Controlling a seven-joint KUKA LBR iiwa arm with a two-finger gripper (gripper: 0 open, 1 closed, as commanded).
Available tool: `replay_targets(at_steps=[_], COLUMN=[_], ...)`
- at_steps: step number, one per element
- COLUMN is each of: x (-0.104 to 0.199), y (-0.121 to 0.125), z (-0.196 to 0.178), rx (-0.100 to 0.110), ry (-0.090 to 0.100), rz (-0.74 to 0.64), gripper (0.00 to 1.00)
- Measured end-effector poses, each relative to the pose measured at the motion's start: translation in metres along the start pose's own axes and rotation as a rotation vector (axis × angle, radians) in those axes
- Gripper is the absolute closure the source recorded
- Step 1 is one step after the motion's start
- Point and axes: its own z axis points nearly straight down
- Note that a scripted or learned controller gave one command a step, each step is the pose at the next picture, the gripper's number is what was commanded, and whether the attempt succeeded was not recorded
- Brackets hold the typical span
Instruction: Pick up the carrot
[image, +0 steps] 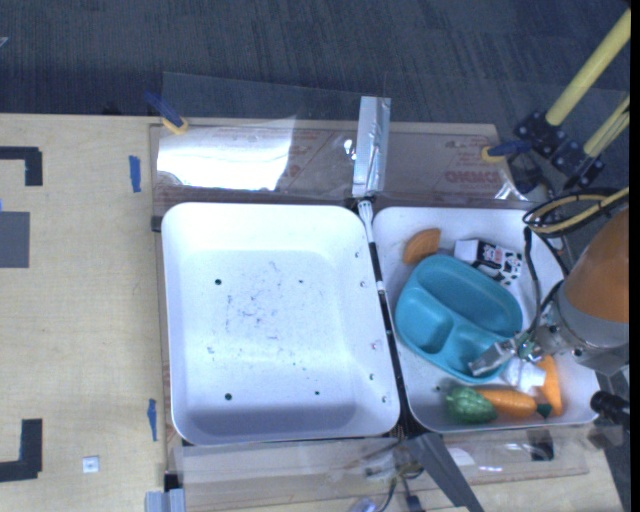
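Carrot (508, 403) sits in the right bin (452, 424), near-right corner, lying roughly flat with its green top (466, 404) pointing left. A second orange piece (551, 385) stands just right of it, near the wall (could be another carrot, hard to tell at this angle).

Gripper (497, 358) is low over the bin, just above and slightly left of the carrot, at the near edge of the blue divided dish (458, 318). Its metal fingers (484, 363) look close together with nothing between them, though the view here is cluttered, so I'd call it pinched on nothing rather than swear to it. No carrot in the grasp.

Other contents: an orange lump (423, 244) at the far side of the right bin, a black-and-white packet (494, 258) beside it. Left bin (185, 330) has only scuff marks.

Step in hand: approach, pre-grasp. Pick not yet done.

Next move, as I judge it:
- spread the fingers
- shift toward the near wall to centre on the carrot body
- align the jaws across its short axis
- descend without clipping the dish rim
- close, then lift straight up

Risk: tight corner, dish and bin wall crowd the fingers.
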Motion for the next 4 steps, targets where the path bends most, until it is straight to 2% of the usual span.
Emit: replay_targets(at_steps=[1,2,3,4], x=[-0.005,-0.001,0.009,-0.008], y=[0.003,0.003,0.062,0.006], z=[-0.014,-0.011,0.0,-0.002], rx=[-0.015,-0.009,0.0,-0.009], ry=[-0.014,-0.005,-0.009,0.008], rz=[0.007,0.001,0.318,0.182], gripper=[1.0,0.0,0.0,0.0])
